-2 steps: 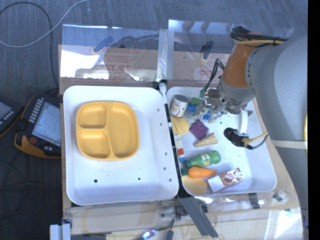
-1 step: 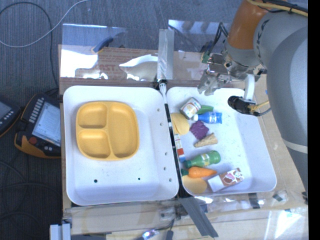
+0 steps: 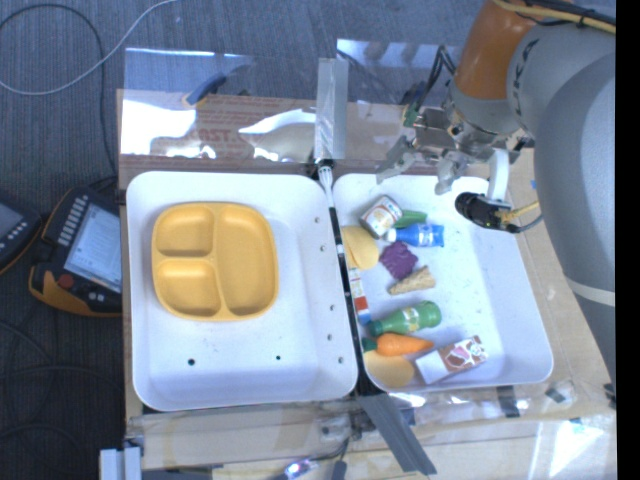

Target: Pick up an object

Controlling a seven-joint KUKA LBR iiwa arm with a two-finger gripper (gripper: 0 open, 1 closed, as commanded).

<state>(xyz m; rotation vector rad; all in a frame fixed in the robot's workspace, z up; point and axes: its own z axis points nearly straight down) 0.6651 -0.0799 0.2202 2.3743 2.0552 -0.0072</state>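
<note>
Toys for picking lie heaped in the right bin [image 3: 520,298], a can [image 3: 381,215] and a blue bottle [image 3: 422,235] nearest the gripper [image 3: 440,168], which hangs empty and spread above the bin's far edge, while the yellow tray [image 3: 214,259] sits alone in the left bin [image 3: 200,368].

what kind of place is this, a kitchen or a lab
Most likely a robotics lab, not a kitchen: a grey-and-orange robot arm reaches over two white bins, a teach pendant lies on the carpet, and the food in the right-hand bin looks like toys.
</note>
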